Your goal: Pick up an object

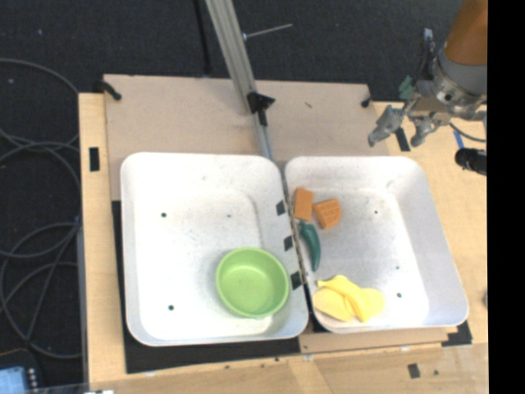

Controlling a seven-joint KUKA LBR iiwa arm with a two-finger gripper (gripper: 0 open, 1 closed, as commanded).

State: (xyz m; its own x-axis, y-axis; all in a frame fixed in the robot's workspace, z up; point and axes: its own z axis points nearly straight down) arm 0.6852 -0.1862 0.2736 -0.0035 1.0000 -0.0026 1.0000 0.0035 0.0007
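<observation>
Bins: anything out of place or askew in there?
Nothing spilled or broken. The right bin's items all crowd its left wall: two orange blocks, a teal piece against the divider, a yellow item at the near corner. The green bowl sits upright in the left bin.

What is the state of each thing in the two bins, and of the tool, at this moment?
green bowl: upright, mouth up, nothing inside, in the left bin.
orange blocks: two pieces lying side by side in the right bin.
teal object: lying near the divider.
yellow object: lying at the right bin's near left corner.
tool: open, holding nothing, above the right bin's far edge.
</observation>
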